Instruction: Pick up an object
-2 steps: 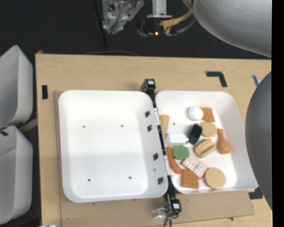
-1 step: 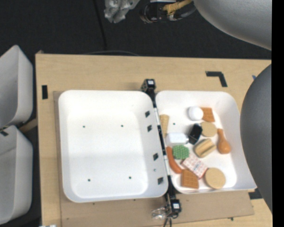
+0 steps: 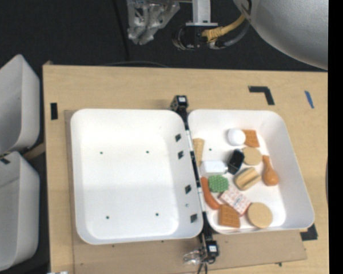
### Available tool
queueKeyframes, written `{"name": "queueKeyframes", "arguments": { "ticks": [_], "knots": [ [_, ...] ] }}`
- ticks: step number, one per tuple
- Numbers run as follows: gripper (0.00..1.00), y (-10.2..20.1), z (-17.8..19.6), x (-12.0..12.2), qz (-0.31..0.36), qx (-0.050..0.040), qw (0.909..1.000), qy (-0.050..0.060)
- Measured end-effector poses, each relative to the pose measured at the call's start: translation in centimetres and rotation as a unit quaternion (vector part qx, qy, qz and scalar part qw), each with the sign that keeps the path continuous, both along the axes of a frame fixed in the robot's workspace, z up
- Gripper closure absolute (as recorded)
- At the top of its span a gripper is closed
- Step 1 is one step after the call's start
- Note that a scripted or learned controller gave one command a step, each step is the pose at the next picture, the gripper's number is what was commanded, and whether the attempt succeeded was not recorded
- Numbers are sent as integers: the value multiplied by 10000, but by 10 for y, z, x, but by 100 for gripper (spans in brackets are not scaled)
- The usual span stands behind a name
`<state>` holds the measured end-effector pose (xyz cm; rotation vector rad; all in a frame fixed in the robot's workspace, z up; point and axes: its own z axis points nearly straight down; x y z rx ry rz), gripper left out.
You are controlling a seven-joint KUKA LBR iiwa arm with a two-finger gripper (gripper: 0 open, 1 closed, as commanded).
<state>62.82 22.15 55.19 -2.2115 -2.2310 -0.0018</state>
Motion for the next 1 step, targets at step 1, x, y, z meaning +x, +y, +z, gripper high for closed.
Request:
{"name": "queueKeyframes", "arguments": {
  "ticks": [1],
  "knots": [
    [100,0,-1,-37,-5,-3,10000,12]
  ]
}}
